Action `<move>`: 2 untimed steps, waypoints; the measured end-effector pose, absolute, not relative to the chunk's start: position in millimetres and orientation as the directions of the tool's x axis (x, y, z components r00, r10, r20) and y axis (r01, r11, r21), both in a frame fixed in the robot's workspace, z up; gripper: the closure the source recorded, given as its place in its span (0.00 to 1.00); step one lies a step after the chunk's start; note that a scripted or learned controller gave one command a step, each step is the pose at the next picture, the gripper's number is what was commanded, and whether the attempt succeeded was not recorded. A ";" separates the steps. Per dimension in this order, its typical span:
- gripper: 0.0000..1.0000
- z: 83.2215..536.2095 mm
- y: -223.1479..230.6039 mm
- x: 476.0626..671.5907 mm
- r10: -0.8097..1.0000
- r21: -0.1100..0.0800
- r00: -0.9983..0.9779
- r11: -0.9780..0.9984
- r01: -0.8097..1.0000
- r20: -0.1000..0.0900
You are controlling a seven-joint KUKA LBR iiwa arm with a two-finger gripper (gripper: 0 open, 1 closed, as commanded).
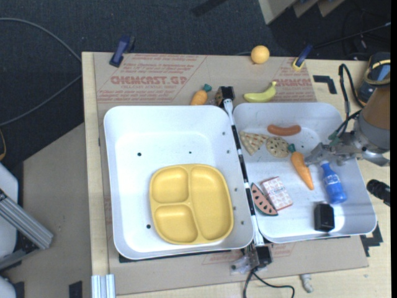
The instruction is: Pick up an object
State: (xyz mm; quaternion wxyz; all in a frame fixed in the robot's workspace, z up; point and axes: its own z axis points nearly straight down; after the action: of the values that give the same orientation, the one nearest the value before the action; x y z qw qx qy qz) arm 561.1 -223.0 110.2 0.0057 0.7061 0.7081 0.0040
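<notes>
you have nothing lifted yet: in the right bin [347,120] the carrot [303,170] and blue bottle [334,183] lie on the floor. your arm [371,126] reaches in low, the gripper [321,156] just above the carrot; its grip state cannot be told.

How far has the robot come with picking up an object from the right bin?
Nothing looks picked up yet. The robot's hand hangs low over the right white bin, beside the orange toy carrot and the blue plastic bottle, both lying on the bin floor. Nothing shows between its fingers. The whole grasp and lift are left. The yellow divided plate lies in the left bin.
</notes>
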 end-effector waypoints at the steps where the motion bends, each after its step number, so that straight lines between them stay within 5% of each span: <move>1: 0.00 84.1 -202.3 539.8 1.000 -0.002 -0.001 0.001 1.000 0.001; 2: 1.00 94.6 -202.7 540.6 1.000 0.001 0.000 0.000 1.000 0.000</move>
State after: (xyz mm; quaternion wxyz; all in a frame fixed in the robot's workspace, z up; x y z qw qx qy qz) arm 540.6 -202.7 94.6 0.0004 0.7071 0.7071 0.0002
